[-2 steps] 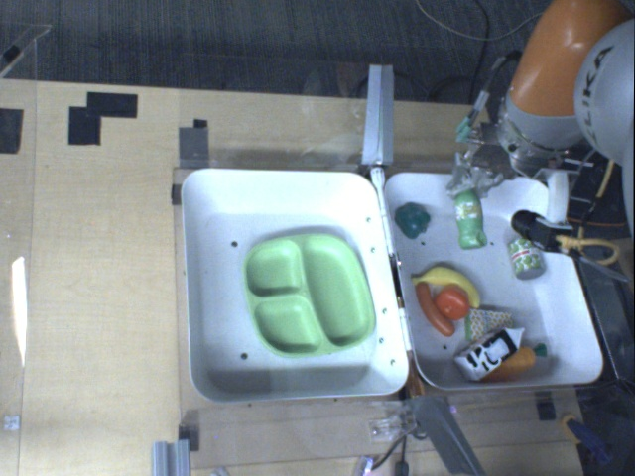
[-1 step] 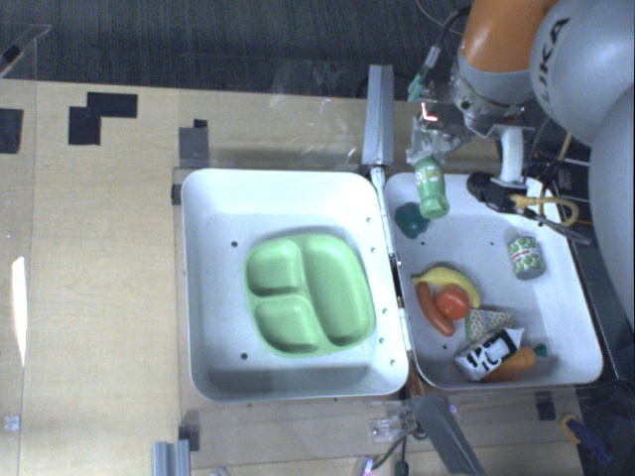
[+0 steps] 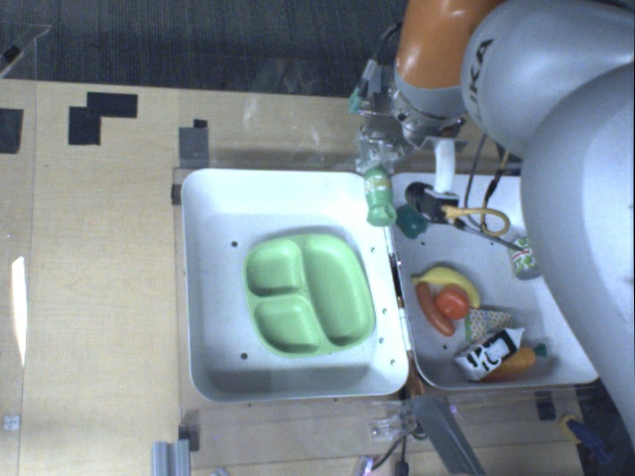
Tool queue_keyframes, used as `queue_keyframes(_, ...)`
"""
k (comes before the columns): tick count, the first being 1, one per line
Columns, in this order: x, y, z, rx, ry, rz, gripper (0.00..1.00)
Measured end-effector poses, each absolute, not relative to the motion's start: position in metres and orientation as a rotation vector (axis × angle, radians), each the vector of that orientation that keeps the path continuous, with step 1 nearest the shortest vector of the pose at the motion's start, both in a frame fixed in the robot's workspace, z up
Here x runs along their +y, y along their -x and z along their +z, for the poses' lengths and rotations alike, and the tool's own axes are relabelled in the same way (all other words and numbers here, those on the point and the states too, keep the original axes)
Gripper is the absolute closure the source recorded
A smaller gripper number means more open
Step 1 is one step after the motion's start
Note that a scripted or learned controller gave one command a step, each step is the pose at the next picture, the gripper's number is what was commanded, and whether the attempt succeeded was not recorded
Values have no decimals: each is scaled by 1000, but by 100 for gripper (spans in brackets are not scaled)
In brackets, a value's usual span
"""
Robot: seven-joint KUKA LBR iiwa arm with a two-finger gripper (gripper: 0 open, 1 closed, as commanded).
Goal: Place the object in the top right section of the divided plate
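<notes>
Green bottle (image 3: 378, 197) hangs upright over the rim btwn the two bins, its top pinched in the gripper (image 3: 375, 163), fingers closed narrow on it. Green divided plate (image 3: 310, 293) sits in left bin (image 3: 213, 266), apart from bottle. Right bin (image 3: 496, 256) holds banana (image 3: 451, 280), tomato (image 3: 452, 303), other bits.

A pale green, matt plastic divided plate (image 3: 308, 293) is lying in a smooth, glossy white plastic bin (image 3: 213, 216). The surrounding light wooden bench (image 3: 89, 296) is looking matt, and the grey arm's smooth casing (image 3: 556, 77) is showing a soft sheen.

Grey arm extended, end effector (image 3: 377, 167) lowered
</notes>
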State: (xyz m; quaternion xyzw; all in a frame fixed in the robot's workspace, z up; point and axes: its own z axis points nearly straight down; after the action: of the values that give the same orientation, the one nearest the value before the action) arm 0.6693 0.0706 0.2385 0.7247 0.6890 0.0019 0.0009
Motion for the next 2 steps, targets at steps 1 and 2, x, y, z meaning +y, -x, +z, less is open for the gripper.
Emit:
queue_keyframes(1, 120, -605, 215, 2204, -2237, 5, 100)
queue_keyframes(2, 175, -583, 220, 2215, -2227, 5, 100)
